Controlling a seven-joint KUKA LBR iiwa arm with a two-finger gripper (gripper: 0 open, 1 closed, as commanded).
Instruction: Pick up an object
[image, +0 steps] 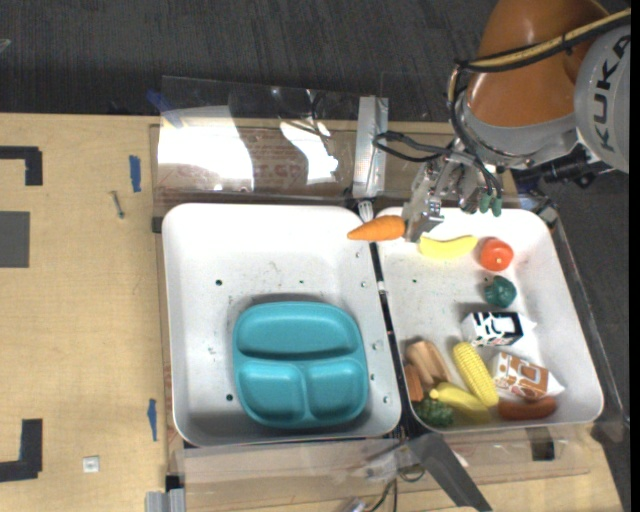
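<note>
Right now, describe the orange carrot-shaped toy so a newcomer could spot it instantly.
Start at the two shallow white bins; follow the divider between them to its far end. There the orange carrot-shaped toy lies across the rims, right under the gripper. Unlike the yellow banana and round orange-red tomato beside it, it is tapered and straddles both bins.

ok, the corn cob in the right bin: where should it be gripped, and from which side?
Probably mid-length on the corn cob, coming straight down from above, fingers closing across its narrow width. It lies flat and slanted, with the sausage-like piece tight on one side and the small carton on the other, so a side approach looks blocked. The top is the free face.
</note>
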